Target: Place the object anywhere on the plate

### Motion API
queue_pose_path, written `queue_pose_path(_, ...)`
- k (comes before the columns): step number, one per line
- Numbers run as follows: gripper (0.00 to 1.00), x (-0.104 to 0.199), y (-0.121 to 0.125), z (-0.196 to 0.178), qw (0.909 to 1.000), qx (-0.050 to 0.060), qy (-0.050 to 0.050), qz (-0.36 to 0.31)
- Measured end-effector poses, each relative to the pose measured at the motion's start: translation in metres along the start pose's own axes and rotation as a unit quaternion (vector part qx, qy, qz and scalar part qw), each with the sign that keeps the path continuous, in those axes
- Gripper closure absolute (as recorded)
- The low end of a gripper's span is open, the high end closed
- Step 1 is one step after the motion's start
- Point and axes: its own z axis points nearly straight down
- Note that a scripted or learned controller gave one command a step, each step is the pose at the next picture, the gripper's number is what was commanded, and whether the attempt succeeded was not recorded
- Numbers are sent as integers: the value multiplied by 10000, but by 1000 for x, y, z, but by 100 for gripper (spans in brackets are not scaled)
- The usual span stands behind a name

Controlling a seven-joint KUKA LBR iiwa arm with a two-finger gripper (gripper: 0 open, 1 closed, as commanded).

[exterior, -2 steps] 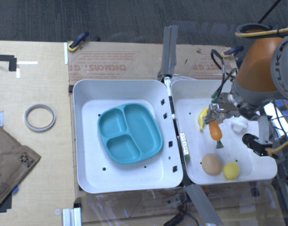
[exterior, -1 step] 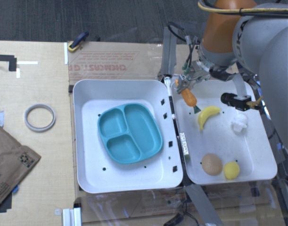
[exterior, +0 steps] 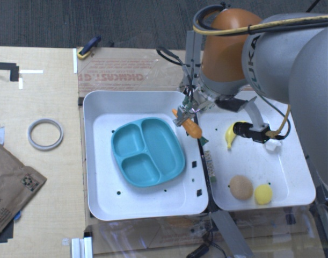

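Where the grey arm (exterior: 282, 52) curves below its orange band, black letters run down the casing; "UK" can be read and the rest is turned out of sight. At the plate's 12 o'clock, a cardboard sheet (exterior: 126, 71) beyond the bins carries red print that lies upside down and is too faint to read with any certainty. Off at 9 o'clock, a brown paper bag (exterior: 8, 187) shows the word "BOX" and a recycling mark. A narrow label (exterior: 208, 160) on the rim between the bins has print too small to make out.

The arm reaches in from 3 o'clock, its wrist bent downward, so that the gripper (exterior: 184, 114) hangs over the wall shared by the left bin (exterior: 99, 198) and the right bin (exterior: 292, 171). An orange carrot (exterior: 192, 127) with a green tip sits tilted right at the gripper's end, touching it, at about 2 o'clock from the blue three-part plate (exterior: 147, 152) and just beside its rim. Whether the gripper is clamped on the carrot or released cannot be told from this angle.

A banana (exterior: 230, 136), a tan ball (exterior: 241, 187) and a lemon (exterior: 263, 194) lie in the right bin.
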Motion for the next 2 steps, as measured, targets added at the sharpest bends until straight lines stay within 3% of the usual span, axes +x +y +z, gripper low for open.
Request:
queue_pose_path(1, 0, 0, 0, 0, 10000, -1, 0, 1)
queue_pose_path(2, 0, 94, -12, -59, 9996, -2, -5, 278)
